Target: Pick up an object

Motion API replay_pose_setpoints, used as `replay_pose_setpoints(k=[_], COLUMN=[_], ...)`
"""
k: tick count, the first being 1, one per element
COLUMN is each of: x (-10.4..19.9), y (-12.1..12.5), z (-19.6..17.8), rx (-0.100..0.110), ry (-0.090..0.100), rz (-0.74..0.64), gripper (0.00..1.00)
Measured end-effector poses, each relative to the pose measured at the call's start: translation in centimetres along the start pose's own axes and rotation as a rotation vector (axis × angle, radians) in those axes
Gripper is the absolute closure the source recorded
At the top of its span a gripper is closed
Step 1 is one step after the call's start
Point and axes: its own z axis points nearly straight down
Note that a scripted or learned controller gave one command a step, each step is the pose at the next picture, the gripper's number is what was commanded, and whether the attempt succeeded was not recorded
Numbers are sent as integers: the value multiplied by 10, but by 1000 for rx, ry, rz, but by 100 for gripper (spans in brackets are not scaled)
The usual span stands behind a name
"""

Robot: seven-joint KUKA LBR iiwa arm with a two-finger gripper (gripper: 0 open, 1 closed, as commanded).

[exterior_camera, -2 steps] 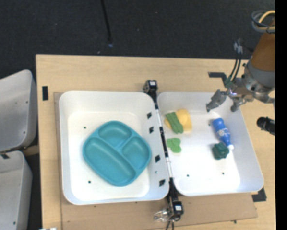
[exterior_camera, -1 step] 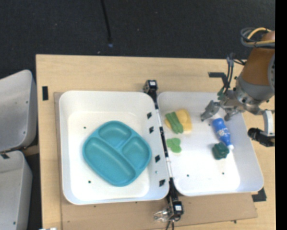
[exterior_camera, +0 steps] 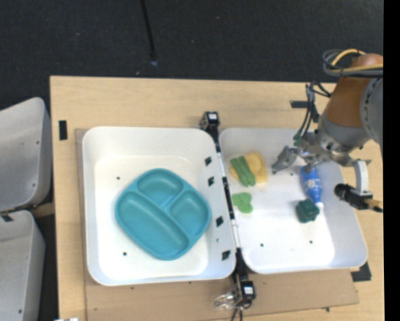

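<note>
We see our fingers (exterior_camera: 295, 158) spread apart above the right bin (exterior_camera: 287, 259), one dark prong reaching left toward the yellow piece (exterior_camera: 255, 164) and the other nearer the wrist; nothing sits between them, so they are released and grasp nothing; whether a tip touches the bin floor we cannot tell. Just beside them, to the right, lies the blue object (exterior_camera: 312, 184), its long side running down the bin; below it, near its lower end, sits the dark green object (exterior_camera: 307, 210). To the left the yellow piece touches a green elongated piece (exterior_camera: 241, 171), and a small green lump (exterior_camera: 242, 202) lies below that pair, apart from it. We judge the wide spread suits a descent onto a loose item, most likely the blue object. The left bin (exterior_camera: 96, 259) carries a teal divided plate (exterior_camera: 161, 212); both bins rest on the wooden tabletop (exterior_camera: 153, 92).
</note>
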Motion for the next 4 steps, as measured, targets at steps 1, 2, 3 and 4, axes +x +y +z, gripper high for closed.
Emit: replay_pose_setpoints(k=[1, 2, 3, 4], x=[-1, -1, -4, -11], y=[1, 1, 1, 3], z=[31, 23, -38, -80], rx=[1, -1, 1, 2], ry=[1, 2, 2, 2], rz=[2, 0, 1, 1], gripper=[0, 100, 100, 100])
